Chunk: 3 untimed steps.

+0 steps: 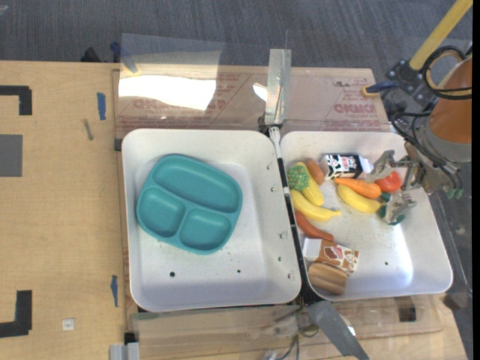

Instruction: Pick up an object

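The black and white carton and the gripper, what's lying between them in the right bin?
In the camera view, an orange carrot and a red piece lie between the carton and the gripper.

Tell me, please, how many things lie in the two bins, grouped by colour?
Teal: 1, the divided plate in the left bin.
Yellow: 2, the bananas.
Orange: 2, the carrot and a sausage-like piece.
Green: 1, the leafy item.
Red: 1, a small piece.
Black and white: 1, the carton.
Brown: 2, the bread and a patterned box.
Total: 10.
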Each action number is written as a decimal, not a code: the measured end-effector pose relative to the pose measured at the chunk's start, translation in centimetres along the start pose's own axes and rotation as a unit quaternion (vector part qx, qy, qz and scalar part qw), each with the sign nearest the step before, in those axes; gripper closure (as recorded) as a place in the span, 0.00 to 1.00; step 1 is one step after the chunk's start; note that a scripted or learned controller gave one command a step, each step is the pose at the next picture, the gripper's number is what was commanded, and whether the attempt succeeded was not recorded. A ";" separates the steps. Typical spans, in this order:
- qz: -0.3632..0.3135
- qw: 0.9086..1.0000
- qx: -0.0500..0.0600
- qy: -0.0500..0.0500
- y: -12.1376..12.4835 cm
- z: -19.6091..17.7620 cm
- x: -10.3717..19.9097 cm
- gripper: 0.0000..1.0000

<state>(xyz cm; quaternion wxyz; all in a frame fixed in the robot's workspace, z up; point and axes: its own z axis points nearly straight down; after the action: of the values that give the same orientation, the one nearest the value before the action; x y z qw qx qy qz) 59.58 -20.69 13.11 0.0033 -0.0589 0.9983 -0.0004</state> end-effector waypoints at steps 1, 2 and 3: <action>-0.128 0.992 -0.002 0.016 0.5 4.1 -5.2 0.00; -0.051 0.999 0.000 -0.003 1.3 4.2 -0.1 0.00; -0.052 0.999 -0.001 -0.003 12.1 4.0 8.2 0.00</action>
<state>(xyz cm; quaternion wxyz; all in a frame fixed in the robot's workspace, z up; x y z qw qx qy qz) 50.05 -9.68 9.00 0.0064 -0.1112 0.9938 0.0003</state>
